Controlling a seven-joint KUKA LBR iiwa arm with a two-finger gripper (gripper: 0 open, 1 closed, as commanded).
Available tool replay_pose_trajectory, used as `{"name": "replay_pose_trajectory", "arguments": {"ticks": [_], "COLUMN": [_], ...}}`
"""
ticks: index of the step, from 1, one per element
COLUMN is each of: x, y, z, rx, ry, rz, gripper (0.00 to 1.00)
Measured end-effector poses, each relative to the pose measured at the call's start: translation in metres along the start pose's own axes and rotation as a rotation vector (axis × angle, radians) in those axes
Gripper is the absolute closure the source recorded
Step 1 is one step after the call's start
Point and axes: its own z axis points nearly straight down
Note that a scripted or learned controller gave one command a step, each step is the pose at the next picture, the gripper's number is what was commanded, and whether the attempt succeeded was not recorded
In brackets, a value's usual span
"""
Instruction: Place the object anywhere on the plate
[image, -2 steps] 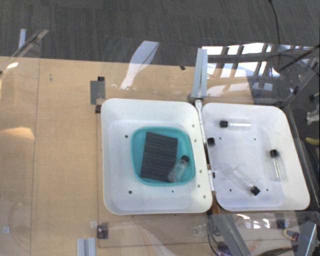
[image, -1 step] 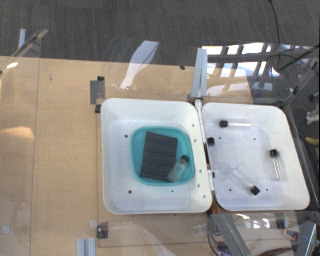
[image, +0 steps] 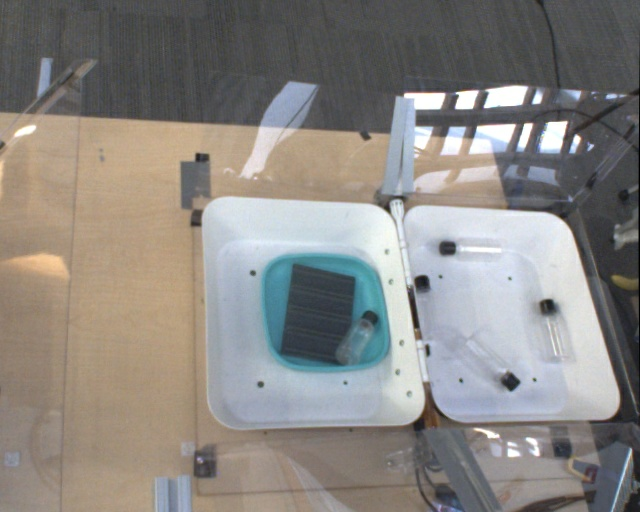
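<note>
- I read the placing step as done: one clear vial with a dark cap already lies tilted on the teal plate in the left bin, at the plate's lower right, resting against the dark ribbed pad.
- Three more vials lie apart in the right bin: one at its upper left, one at the right, one at lower centre.
- I cannot tell the state of my hand, nor how far it is from the vial.
- If another placement is wanted, my next move calls for a reach into the right bin and a clean pinch across a vial's body; those look slippery and prone to roll.
</note>
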Motion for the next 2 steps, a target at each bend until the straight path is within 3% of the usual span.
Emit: {"name": "replay_pose_trajectory", "arguments": {"ticks": [2], "x": [0.0], "y": [0.0], "z": [0.0], "rx": [0.0], "ry": [0.0], "rz": [0.0], "gripper": [0.0]}}
